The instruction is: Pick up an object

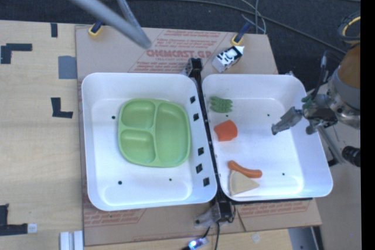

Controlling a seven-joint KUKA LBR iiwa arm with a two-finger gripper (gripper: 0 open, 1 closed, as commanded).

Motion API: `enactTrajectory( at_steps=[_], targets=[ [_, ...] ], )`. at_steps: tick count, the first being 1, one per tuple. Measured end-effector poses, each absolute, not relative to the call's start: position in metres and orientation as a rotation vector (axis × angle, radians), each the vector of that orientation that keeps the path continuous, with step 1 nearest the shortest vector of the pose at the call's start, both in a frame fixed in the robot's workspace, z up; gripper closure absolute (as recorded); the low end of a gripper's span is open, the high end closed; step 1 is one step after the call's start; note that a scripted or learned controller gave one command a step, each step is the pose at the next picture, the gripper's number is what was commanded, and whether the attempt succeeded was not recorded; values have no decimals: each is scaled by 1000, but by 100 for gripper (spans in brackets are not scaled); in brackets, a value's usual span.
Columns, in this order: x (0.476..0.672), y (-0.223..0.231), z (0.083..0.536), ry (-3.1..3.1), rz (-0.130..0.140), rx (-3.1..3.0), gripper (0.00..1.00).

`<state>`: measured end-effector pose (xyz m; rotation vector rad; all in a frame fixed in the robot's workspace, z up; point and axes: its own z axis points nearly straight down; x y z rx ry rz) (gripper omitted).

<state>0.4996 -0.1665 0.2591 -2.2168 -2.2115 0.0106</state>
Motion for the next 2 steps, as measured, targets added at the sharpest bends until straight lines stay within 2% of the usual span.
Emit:
enactTrajectory(
  at_steps=[1, 2],
  targets=[
    [502, -166, 264, -2222, 1, -2219, 0],
    [499, -162, 200, -2218, 7, -2216, 0]
  ],
)
